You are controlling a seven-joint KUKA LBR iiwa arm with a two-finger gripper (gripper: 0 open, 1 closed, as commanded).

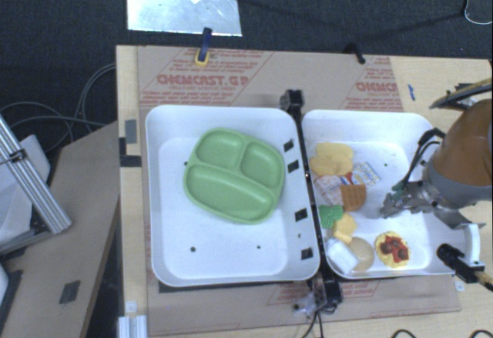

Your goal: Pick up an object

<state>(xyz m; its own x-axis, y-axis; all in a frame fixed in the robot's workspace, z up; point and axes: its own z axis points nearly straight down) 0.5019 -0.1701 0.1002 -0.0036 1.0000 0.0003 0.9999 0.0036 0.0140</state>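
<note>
- Nearest the camera, along the front wall of the right bin point(370, 119), lie a pale round piece point(353, 254) in the front-left corner and a small yellow disc with red topping point(394, 249) just to its right.
- Just behind them a yellow block point(346, 227) touches a green piece point(330, 215) that lies against the bin's left wall.
- Further back sit an orange-brown piece point(353, 196), a clear packet with pinkish contents point(330, 189), and a small white wrapper point(365, 173); these crowd together, touching or overlapping.
- Behind them lies a pale yellow lump point(333, 158), farthest back in the pile.
- The gripper point(390, 204) hangs low over the right bin's bare floor, just right of the orange-brown piece; nothing shows between its fingers, and whether they are spread or closed cannot be told.
- The arm point(466, 163) enters from the right, its orange band above the wrist.
- The left bin point(166, 175) bears a green divided plate point(234, 175), lying flat near its middle.
- Beyond the bins, a yellow-and-blue clamp point(203, 48) sits on the printed cardboard point(254, 75).
</note>
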